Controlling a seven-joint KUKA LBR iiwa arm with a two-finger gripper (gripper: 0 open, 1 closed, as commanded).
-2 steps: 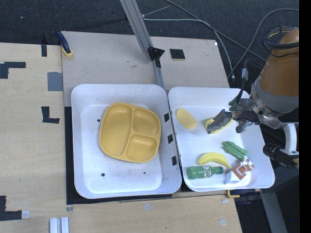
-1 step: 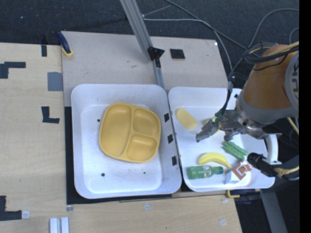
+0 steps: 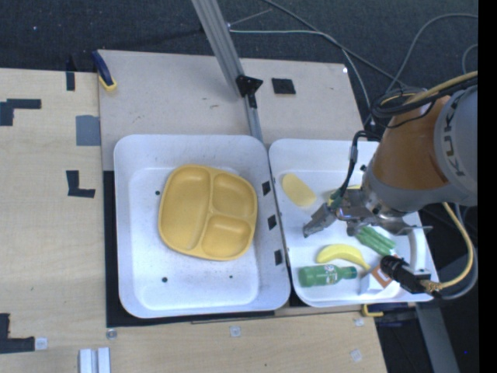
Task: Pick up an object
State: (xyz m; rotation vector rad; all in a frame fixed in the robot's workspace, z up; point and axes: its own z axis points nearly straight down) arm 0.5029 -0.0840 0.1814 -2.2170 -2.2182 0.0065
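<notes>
Grey arm (image 3: 466, 142) — orange band, black cables, dark metal tool (image 3: 330, 216).

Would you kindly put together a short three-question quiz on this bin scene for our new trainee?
1. True or false: the yellow divided tray lies in the left bin.
2. Multiple choice: which thing lies nearest the right bin's front edge? A) green bottle B) pale yellow piece C) the tray
3. Fill in: the yellow fruit just above the bottle is a ______.

Key
1. True.
2. A. The bottle lies on its side along the front edge.
3. Banana. The gripper hangs above it, over the right bin.
</notes>
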